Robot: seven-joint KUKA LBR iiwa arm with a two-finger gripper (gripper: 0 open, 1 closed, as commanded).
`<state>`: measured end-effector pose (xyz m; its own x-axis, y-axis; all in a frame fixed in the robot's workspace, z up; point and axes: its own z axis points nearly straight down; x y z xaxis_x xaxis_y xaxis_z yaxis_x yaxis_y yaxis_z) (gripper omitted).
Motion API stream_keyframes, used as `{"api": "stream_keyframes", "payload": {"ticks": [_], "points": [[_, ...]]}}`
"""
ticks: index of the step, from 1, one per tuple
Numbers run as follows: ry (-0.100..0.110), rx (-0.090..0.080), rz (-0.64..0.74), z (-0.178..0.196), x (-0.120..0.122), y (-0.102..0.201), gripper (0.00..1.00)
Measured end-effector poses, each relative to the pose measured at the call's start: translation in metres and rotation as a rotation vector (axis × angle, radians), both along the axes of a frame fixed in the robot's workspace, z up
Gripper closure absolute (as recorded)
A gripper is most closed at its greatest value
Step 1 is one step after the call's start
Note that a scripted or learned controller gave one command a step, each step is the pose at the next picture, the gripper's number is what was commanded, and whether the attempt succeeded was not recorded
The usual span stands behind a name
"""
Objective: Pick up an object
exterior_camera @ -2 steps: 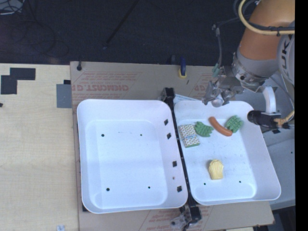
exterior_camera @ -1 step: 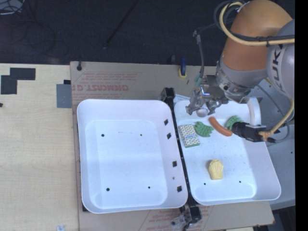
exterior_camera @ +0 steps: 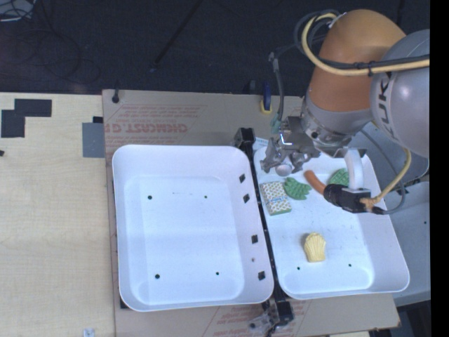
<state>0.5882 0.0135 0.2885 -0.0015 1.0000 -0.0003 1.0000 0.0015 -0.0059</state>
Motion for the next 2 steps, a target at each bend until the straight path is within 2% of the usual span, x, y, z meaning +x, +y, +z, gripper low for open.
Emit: {"api": "stream_keyframes", "payload": {"ticks": [1, 2], "points": [[-0.004, -0.005, -0.013, -0.003, -0.001, -0.141, 1.0], [0.0, 0.002, 0.002, -0.025, -0.006, -0.074, 1.0]]}}
